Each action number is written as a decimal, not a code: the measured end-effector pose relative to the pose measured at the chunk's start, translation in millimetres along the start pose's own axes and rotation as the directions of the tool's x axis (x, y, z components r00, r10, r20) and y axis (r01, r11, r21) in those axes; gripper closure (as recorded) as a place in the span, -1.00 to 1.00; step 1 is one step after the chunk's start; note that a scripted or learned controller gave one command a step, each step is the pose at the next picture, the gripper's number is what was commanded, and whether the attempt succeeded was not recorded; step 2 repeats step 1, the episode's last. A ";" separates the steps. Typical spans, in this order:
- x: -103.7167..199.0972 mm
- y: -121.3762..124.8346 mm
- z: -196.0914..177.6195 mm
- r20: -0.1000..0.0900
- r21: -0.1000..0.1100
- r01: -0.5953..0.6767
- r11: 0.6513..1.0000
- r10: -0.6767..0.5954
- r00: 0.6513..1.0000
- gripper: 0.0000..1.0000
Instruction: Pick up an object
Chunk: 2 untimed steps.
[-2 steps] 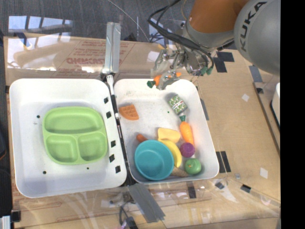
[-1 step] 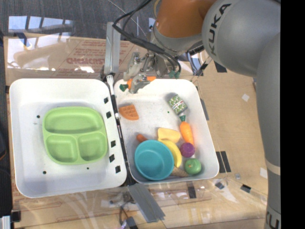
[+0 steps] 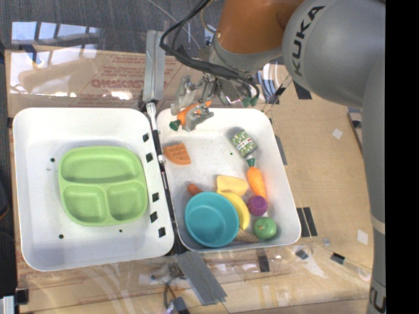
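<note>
On your left, the shallow white left bin [image 3: 26,175] carries a light green three-compartment plastic tray [image 3: 102,184]. In the right-hand white bin [image 3: 283,175], the two-finger gripper [image 3: 191,115] sits at the far left corner, clamped on a small orange toy carrot with a green top [image 3: 185,115]. You appear to be at the grasp-and-lift step; next, raise it straight up, clear of the rim.

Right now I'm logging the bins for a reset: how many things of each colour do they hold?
Green: 3 (tray, ball, patterned can)
Orange: 3 (carrot, wedge, piece at gripper)
Yellow: 1
Blue: 1
Purple: 1
Total: 9
</note>
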State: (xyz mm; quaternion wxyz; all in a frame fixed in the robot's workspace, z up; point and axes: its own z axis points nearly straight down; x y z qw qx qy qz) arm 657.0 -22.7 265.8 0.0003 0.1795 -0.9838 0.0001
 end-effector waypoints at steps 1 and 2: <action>62.2 0.0 63.1 -0.001 -0.001 0.366 0.931 -0.366 0.931 1.00; 62.2 0.0 63.1 -0.001 -0.001 0.366 0.931 -0.366 0.931 1.00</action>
